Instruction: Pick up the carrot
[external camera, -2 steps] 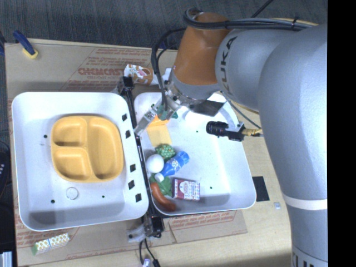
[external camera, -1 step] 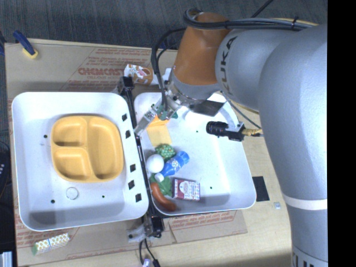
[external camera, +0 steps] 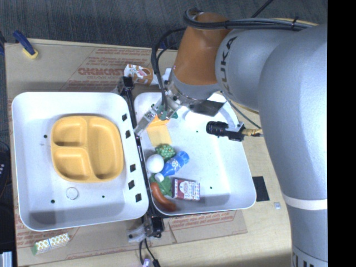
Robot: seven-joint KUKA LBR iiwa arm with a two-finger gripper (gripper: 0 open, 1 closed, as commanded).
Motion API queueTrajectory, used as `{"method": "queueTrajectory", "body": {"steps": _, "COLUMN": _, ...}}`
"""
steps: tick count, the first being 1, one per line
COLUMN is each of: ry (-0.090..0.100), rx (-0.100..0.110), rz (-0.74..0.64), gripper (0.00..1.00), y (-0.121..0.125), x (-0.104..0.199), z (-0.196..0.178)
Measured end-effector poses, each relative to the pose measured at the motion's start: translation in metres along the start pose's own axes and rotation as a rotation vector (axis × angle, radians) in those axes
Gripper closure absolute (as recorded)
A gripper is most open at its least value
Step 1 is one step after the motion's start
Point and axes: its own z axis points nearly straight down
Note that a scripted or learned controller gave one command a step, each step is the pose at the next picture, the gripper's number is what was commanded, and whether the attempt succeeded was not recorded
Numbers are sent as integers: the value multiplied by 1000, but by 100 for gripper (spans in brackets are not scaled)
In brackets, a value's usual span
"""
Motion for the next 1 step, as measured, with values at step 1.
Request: {"method": "queueTrajectory", "body": {"steps": 1, "ry": 0, "rx": 0, "rz": 0, "gripper": 0, "y": 0, "x": 0, "z": 0}}
